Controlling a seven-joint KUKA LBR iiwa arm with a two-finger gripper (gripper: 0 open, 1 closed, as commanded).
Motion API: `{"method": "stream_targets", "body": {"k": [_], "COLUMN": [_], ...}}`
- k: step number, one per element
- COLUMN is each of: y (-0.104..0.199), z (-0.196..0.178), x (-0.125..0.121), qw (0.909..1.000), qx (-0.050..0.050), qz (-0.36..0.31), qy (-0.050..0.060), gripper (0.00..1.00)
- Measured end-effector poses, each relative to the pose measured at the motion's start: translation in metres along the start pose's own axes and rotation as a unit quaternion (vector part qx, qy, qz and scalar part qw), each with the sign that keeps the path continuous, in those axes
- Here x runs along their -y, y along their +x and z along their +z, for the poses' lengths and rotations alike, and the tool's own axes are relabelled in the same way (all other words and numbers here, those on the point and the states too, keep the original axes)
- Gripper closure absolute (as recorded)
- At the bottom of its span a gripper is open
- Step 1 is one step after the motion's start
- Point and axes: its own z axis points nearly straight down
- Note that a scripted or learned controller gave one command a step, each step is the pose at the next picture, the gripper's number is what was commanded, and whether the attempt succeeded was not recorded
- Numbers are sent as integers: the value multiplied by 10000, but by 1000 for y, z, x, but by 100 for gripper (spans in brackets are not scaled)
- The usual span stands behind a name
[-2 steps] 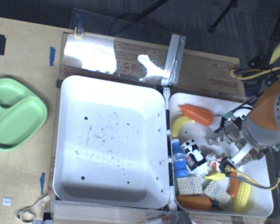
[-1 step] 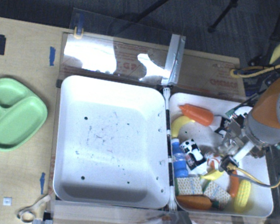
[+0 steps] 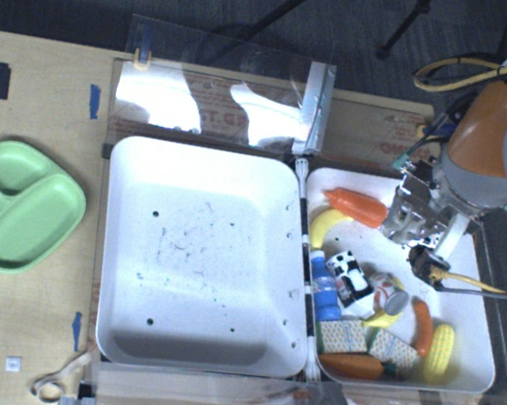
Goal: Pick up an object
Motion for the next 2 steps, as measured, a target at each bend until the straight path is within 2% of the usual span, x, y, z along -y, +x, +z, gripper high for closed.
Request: {"method": "stream_targets", "body": {"k": [1, 2], "y": [12, -14], "z": [11, -16], "x": [76, 123], "qw": [9999, 9998], "qx": [0, 0], "qz": [109, -198], "qy": [16, 21], "gripper": [100, 100]}}
